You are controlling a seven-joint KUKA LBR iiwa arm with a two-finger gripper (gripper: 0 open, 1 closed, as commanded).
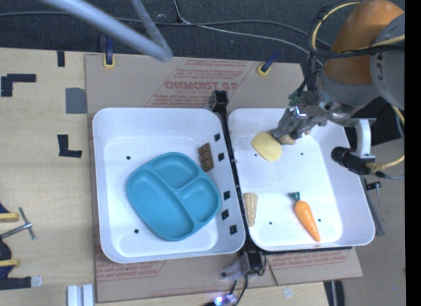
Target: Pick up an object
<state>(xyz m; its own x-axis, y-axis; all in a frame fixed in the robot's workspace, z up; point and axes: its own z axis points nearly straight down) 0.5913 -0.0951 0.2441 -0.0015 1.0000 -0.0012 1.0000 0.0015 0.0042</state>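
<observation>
- The fingers (287,135) hang low in the right bin (342,186), tips just beside the yellow lump's upper right edge; whether they are spread or closed cannot be told.
- The yellow lump (266,146) lies near the right bin's upper left corner, its long axis running from upper left to lower right.
- Below the yellow lump, against the divider, lies a pale beige piece (250,207).
- Lower right of the yellow lump rests a carrot (306,219), green top toward the lump, tip pointing to the bin's lower right.
- Left of the yellow lump, in the left bin (105,166), sits a blue divided tray (172,195) with a small brown block (206,157) by its upper right.
</observation>
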